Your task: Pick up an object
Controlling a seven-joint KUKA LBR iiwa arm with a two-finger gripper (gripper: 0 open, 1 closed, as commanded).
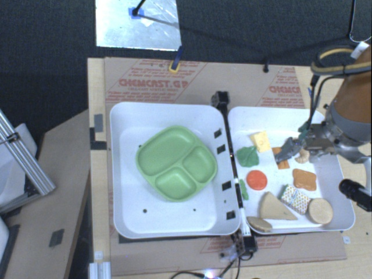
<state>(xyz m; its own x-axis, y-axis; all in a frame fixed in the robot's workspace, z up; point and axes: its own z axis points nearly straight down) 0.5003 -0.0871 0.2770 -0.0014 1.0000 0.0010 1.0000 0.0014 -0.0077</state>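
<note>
My gripper [290,148] hangs low over the upper middle of the right bin [347,214], reaching in from the right. Its tip is just above an orange strip [282,160], and nothing shows in its grasp. A yellow block [261,140] lies to its left. Further left is a green leafy piece [247,156], with a red round slice [257,179] below it. A brown cookie-like piece [304,179], a patterned packet [296,199], a tan disc [319,210] and a tan wedge [275,208] lie toward the front.
The left bin [125,214] holds a green divided plate [176,163]. A ridge with black clips [226,156] separates the two bins. A small tan piece [260,224] sits at the right bin's front left corner. The arm's body [351,109] covers the bin's right side.
</note>
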